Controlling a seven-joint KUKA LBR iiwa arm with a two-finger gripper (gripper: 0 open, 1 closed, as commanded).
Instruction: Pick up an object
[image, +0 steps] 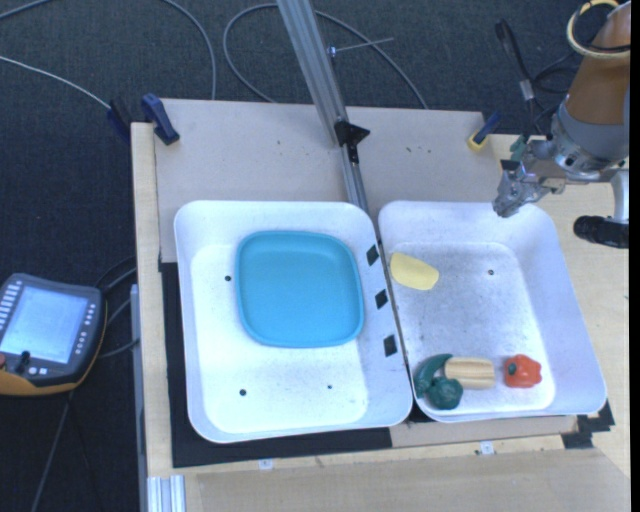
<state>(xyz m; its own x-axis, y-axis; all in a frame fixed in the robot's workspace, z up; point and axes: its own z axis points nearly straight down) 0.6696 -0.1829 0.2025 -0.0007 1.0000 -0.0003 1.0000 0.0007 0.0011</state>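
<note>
I see my arm (600, 70) reaching in from the upper right, its orange band above a grey wrist (580, 135). The gripper (507, 203) hangs low, angled down and to the left (too small and blurred for me to read more), with nothing visibly held.

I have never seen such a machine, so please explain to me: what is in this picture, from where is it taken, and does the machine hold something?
The camera looks down at a slant on a bench. The grey and orange thing at the right is a robot arm; its gripper hangs over the far rim of the right bin, with nothing seen in it. Two shallow white bins lie side by side. The left bin holds a blue plate. The right one holds toy food: a yellow piece, a green vegetable, a tan block and a red pepper. The handheld screen at the left is probably the controller.
</note>
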